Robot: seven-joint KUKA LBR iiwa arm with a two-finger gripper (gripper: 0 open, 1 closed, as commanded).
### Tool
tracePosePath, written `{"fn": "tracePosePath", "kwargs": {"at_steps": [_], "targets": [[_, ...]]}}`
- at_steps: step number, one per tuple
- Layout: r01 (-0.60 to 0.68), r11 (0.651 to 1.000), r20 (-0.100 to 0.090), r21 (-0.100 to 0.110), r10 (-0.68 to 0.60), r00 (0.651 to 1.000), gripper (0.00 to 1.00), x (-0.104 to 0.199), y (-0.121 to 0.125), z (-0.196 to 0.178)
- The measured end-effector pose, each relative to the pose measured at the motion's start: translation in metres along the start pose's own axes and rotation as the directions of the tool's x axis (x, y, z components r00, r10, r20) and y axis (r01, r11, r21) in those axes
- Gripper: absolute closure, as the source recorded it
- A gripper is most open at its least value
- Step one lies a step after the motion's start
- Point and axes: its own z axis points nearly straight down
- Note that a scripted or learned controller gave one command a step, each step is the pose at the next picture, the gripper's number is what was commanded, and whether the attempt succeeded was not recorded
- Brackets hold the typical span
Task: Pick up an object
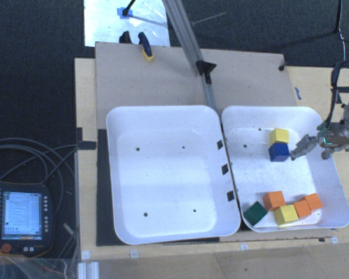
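Nothing is being held yet: the end effector [310,146], fingers seemingly apart, is being positioned just right of the blue cube [278,151] in the right bin [333,173]; grasping and lifting are remaining.

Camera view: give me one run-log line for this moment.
hand: over right bin, beside blue cube | holding: nothing seen | yellow cube touches blue cube | pick: not yet done
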Motion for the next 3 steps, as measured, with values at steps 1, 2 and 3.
{"fn": "tracePosePath", "kwargs": {"at_steps": [1,2,3], "targets": [[-0.001,1.0,0.0,-0.001,0.001,1.0,0.0,0.0,0.0,0.0],[-0.004,1.0,0.0,0.004,0.004,1.0,0.0,-0.009,-0.005,0.056],[-0.003,1.0,-0.001,0.004,0.003,1.0,0.0,-0.01,0.0,0.099]]}}
